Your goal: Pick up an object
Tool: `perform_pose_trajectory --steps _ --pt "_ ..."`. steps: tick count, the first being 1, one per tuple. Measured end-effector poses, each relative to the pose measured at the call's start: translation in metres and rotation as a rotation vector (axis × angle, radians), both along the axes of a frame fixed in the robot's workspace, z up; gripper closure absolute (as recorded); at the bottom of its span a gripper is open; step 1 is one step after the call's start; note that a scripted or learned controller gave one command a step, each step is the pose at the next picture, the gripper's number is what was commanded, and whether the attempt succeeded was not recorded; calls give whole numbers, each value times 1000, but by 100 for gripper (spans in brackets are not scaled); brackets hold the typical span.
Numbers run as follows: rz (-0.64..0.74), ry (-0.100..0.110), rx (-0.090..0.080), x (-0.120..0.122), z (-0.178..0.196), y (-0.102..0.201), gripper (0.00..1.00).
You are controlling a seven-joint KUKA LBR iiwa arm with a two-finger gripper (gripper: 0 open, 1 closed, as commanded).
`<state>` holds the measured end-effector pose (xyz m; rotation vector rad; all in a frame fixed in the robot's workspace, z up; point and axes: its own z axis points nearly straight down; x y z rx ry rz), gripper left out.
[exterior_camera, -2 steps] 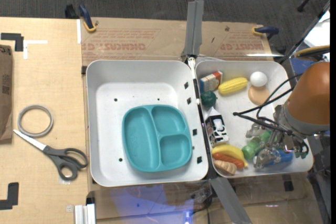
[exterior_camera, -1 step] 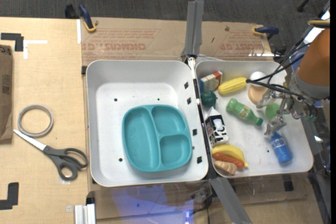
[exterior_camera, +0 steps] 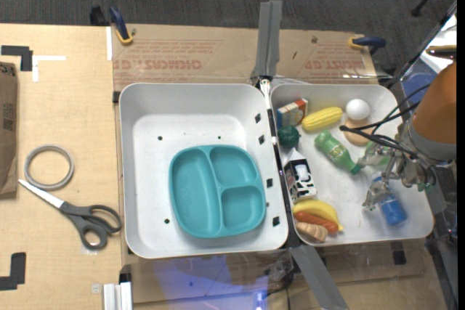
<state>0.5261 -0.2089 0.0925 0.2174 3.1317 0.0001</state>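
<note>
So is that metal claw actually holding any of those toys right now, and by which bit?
Nothing shows between its fingers. The gripper hangs over the right bin, just above a blue object, without gripping it.

Both bins [exterior_camera: 138, 156] were plain white. The divided plate [exterior_camera: 216, 190] was solid teal. Beside it lay a yellow corn cob [exterior_camera: 322, 118], a white ball [exterior_camera: 357, 109], a green bottle [exterior_camera: 336, 151], a blue cup [exterior_camera: 393, 212], and a yellow banana [exterior_camera: 317, 210] next to a red strip. A small box [exterior_camera: 300, 181] was printed black and white. The scissors [exterior_camera: 76, 213] had grey handles, and the tape roll [exterior_camera: 49, 166] was grey. The bench [exterior_camera: 58, 83] was pale tan, the cardboard [exterior_camera: 189, 58] brown with red lettering.
</note>
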Motion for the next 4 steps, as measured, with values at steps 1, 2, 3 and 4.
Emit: perform_pose_trajectory --steps 1,2,3,4 --pt "-65 -2 0 42 0 57 0" --pt "-90 -2 0 59 0 91 0" --pt "-293 1 0 102 1 95 0" --pt "-223 -3 -1 90 1 5 0"
